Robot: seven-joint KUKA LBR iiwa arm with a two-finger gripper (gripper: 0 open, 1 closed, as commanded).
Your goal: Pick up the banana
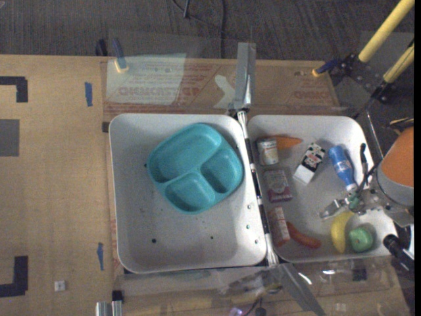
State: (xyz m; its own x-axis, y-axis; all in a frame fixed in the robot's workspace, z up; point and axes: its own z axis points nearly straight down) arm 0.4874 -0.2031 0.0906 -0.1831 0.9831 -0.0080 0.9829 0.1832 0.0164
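banana (339, 232): lies in the right bin (309, 125), near front corner, touching a green ball (360, 238), so side access is cramped.
my tool (335, 207): hovers just above the banana's upper end, fingers spread, nothing between them.
why there: I judge I'm lined up to drop onto it.
left bin (131, 176): holds teal tray (195, 167), not involved.

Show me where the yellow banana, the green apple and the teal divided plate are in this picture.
Yellow banana (339, 232): camera view, right bin, point on its curved middle.
Green apple (360, 238): camera view, right bin beside the banana, point on its top.
Teal divided plate (195, 167): camera view, left bin, point on its central ridge.
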